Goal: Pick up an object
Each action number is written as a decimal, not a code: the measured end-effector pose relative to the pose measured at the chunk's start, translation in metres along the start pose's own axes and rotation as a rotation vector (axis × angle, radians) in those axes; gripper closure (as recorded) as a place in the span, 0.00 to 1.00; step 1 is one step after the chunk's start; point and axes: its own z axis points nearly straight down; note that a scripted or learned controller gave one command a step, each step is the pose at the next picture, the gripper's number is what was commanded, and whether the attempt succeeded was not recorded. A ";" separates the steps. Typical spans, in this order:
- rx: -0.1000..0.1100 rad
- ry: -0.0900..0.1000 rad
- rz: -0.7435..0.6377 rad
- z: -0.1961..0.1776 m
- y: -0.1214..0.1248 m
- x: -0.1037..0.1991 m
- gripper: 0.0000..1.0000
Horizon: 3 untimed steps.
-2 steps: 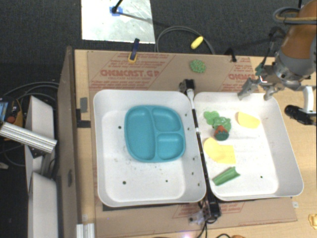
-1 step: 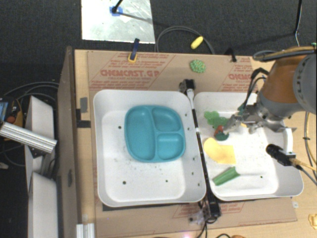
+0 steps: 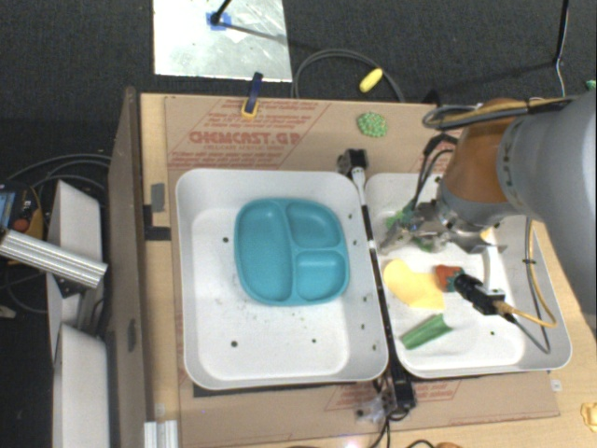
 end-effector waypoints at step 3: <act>-0.005 -0.004 0.005 -0.013 0.035 -0.052 1.00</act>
